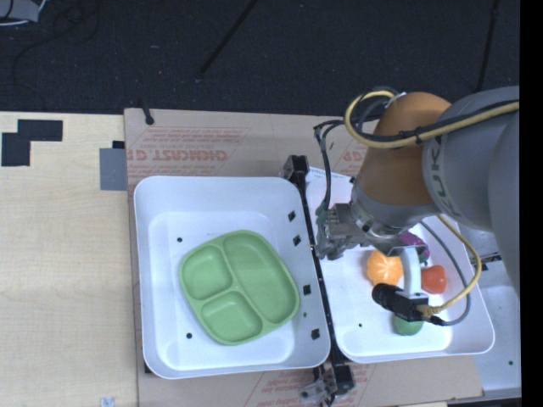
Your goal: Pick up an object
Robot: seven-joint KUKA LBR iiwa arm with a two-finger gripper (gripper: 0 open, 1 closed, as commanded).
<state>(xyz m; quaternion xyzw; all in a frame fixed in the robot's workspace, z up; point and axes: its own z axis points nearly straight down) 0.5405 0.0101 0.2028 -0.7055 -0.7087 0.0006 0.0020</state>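
While the grey arm with its orange band (399,155) hangs over the right white bin (475,337), small toys sit bunched near that bin's middle.

Candidates: orange rounded plastic piece (383,268), red block (434,279) just beside it, green round piece (408,326) below, purple bit (414,241) partly hidden by the wrist. Judged light, hard, smooth; likely to slip, so grip across the widest part of the orange one. Gripper (338,237) sits at the bin's left wall; grip state cannot be told. Green three-compartment plastic plate (238,287) lies in the left white bin (157,219): flat, awkward to pinch.
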